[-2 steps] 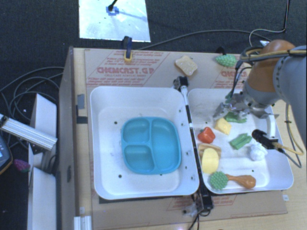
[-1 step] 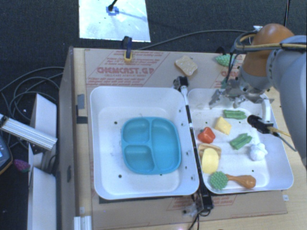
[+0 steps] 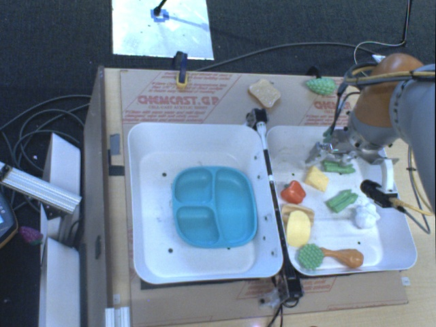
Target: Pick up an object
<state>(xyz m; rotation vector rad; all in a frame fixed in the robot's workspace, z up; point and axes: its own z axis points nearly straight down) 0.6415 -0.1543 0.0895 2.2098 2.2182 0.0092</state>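
1. Gripper point(image 3: 332, 150) low in right bin point(image 3: 409, 251), finger state indeterminable; approach step, nothing seen held.
2. Directly beneath: green bean pod point(image 3: 338, 167); just beyond, yellow cheese wedge point(image 3: 316, 179).
3. Next: confirm closure before lifting.
4. Far left: blue tray point(image 3: 214, 206).

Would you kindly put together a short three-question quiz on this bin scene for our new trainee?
1. True or false: the blue tray lies in the right bin.
2. Which item is the end effector closest to? A) green bean B) orange drumstick C) bread slice
3. Fill in: the bread slice rests on the ____, outside both bins.

Key: 1 false, it lies in the left bin; 2 A; 3 cardboard.
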